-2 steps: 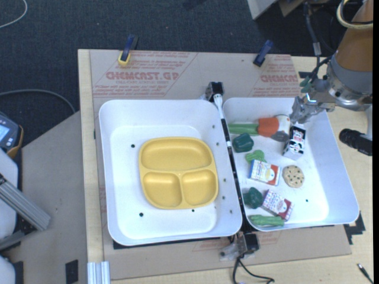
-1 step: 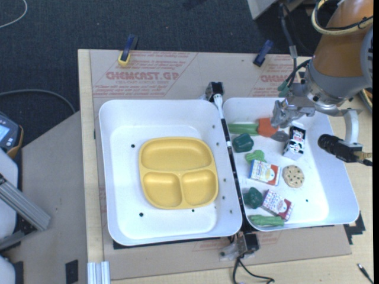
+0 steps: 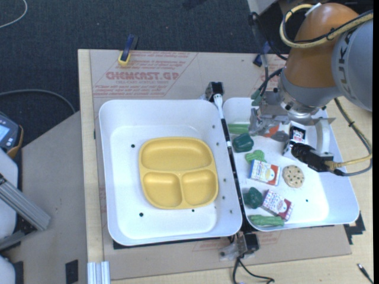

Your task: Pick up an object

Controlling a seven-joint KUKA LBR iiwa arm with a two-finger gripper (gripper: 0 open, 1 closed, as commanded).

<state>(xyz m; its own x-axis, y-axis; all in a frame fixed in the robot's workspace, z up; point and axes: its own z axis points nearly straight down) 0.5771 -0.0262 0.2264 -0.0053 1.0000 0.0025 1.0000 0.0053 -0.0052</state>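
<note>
The right bin (image 3: 340, 203) holds several small toy foods. A pale green piece (image 3: 238, 128) and a dark green piece (image 3: 242, 141) lie at its far left. A small green piece (image 3: 255, 156), a white and red carton (image 3: 264, 171) and a round cookie (image 3: 293, 176) sit mid-bin. Near the front lie another dark green piece (image 3: 253, 197), a second carton (image 3: 277, 204) and a green pod (image 3: 266, 220). My gripper (image 3: 259, 125) hangs low over the bin's far left part, just right of the pale green piece. Nothing is visibly held.
The left bin (image 3: 115, 158) bears a yellow divided plate (image 3: 177, 171). A raised divider (image 3: 228, 152) separates the bins. A black cable connector (image 3: 308, 156) and a yellow cable (image 3: 355, 161) trail over the right bin's right side. The arm's orange band (image 3: 323, 25) looms above.
</note>
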